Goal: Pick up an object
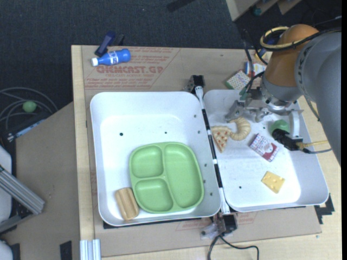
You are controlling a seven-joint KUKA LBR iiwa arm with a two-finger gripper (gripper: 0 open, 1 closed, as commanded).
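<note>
Croissant lay curved near right bin's far-left corner, beside end effector; finger state indiscernible.

The counter is a pale wood board with red lettering printed across its far strip. Two shallow white bins sit on it side by side, touching along their inner edges: the left bin takes up most of the board, the right bin reaches toward the right edge. A black clamp sits at the far end of the seam between them, another at the near end. On the far left corner lies a blue and white bottle, on its side
</note>
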